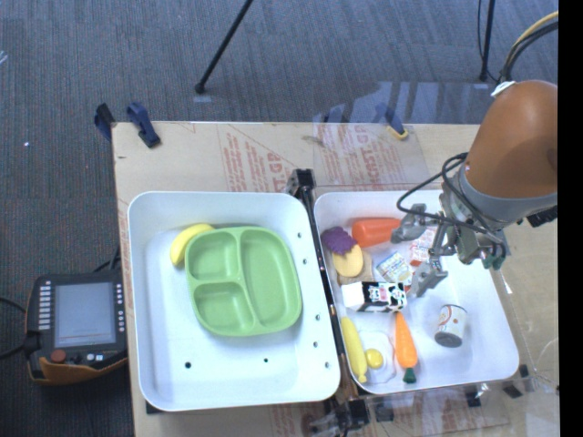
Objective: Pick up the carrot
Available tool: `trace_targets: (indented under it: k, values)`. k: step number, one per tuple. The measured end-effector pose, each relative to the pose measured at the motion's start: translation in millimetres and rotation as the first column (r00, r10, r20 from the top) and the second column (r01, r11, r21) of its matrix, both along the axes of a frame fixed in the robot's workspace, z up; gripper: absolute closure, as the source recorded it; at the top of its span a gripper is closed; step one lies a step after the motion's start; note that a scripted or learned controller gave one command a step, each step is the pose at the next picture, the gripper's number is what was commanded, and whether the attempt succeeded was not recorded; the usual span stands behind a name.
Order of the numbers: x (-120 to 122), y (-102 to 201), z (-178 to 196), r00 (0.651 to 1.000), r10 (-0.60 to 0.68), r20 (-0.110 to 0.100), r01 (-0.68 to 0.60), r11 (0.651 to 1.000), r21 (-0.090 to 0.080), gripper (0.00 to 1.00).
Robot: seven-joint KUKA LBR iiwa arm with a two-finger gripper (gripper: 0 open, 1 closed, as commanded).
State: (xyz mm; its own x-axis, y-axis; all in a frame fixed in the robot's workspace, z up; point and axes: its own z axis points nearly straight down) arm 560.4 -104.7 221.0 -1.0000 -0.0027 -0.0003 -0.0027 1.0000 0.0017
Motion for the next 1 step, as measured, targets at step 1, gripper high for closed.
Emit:
trace_targets:
  k: [1]
  values:
    - [-52.2,9.4,-112.5,0.996,-0.089,0.026,0.089,0.996,-0.001,0.0]
